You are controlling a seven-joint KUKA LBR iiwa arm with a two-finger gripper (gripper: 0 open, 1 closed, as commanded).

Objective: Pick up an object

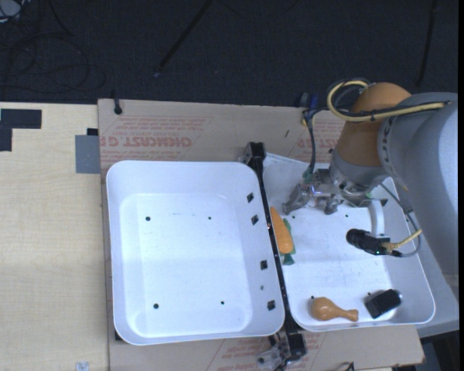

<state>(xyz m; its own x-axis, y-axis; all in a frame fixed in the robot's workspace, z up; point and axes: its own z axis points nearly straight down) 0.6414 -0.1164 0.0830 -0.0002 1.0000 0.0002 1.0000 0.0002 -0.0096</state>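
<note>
- The arm (417, 145) reaches in from the right, its orange band (371, 126) above the wrist, over the right bin (348, 315).
- The tool (313, 199) hangs low over the far part of that bin; I cannot tell how it is set.
- A carrot-like orange object (281, 234) with a green end lies along the bin's left wall.
- A tan, pear-shaped object (331, 309) rests near the front wall, with a black block (383, 303) just beside it.
- The left bin (116, 207) sits alongside on the counter (39, 238).
</note>
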